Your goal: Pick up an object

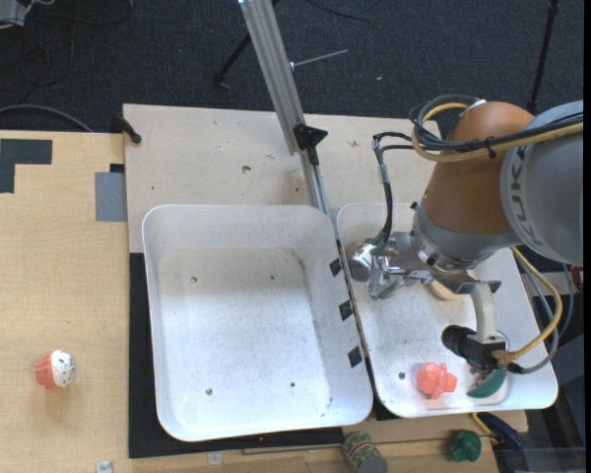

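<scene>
Bench surface with two white bins: left bin point(177, 235), right bin point(532, 397) under the arm point(492, 190). Gripper point(379, 264) low near the divider; its opening cannot be told. Coral-pink lumpy object point(434, 378) lies near the right bin's front edge, beside a teal item point(489, 386).

I see a coral-pink lumpy object point(434, 378) lying on the floor of the right bin point(414, 308), near its front edge. Just beside it to the right sits a dark teal piece point(488, 385), against the bin's front corner.
</scene>
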